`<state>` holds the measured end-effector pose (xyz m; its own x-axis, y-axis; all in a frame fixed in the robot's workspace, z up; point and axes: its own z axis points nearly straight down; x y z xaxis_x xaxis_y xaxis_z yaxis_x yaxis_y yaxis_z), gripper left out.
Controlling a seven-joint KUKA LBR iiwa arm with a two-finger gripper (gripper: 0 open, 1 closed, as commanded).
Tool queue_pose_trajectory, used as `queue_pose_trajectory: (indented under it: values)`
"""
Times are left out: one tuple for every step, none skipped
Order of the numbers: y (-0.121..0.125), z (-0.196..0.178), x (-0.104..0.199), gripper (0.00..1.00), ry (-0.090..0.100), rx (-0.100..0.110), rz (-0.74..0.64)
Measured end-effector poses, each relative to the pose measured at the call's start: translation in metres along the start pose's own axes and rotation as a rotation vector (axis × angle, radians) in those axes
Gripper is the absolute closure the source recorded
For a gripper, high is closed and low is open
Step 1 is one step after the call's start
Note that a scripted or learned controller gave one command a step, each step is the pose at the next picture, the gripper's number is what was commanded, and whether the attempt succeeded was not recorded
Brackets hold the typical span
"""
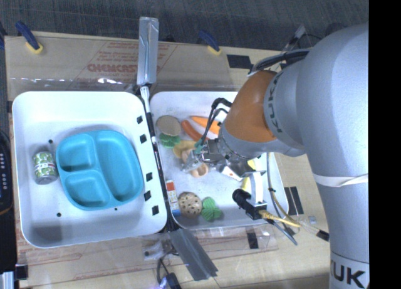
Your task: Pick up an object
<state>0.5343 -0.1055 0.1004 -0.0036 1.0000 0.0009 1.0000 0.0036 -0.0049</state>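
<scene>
Grey arm overhangs right bin (toys inside); blue tray left.

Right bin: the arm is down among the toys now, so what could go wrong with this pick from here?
1. The hand sits low in the right bin amid a tight cluster: a yellow toy, a green piece and a carrot. It may nudge or catch a neighbour instead of one clean item.
2. The arm's orange band covers much of that bin, so a miss could pass unnoticed.
</scene>
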Motion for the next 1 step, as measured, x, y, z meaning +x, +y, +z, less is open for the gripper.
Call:
queue_pose_trajectory:
  values:
    - [0.0654, -0.0948, 0.0417, 1.00, 0.001, -0.010, 0.083]
